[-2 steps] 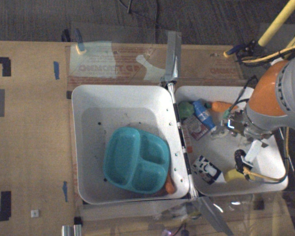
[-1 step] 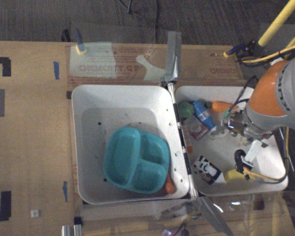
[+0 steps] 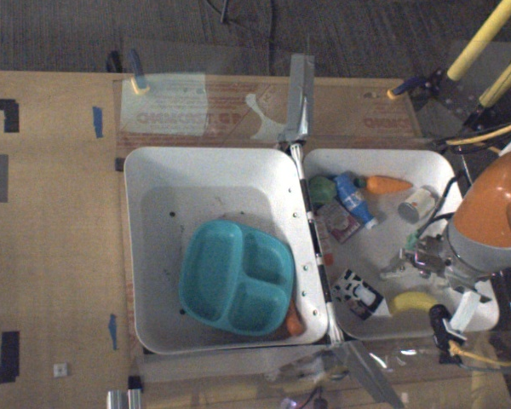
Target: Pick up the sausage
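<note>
A small orange-brown rounded piece (image 3: 293, 322), possibly the sausage, lies in the left bin (image 3: 153, 228). It is tucked against the lower right edge of the teal divided plate (image 3: 237, 276) and partly hidden by it. My gripper (image 3: 412, 259) hangs over the right bin (image 3: 443, 170), at its right side, just above a yellow banana (image 3: 414, 301). It is well to the right of the orange-brown piece, with the wall between the bins separating them. The arm's orange band (image 3: 492, 208) is at the right edge.
The right bin holds a green object (image 3: 322, 187), a blue bottle (image 3: 355, 198), an orange carrot-like item (image 3: 388, 184), a small can (image 3: 416, 204), a dark packet (image 3: 339, 222) and a black-and-white item (image 3: 358, 293). Yellow poles (image 3: 485, 28) stand at the back right.
</note>
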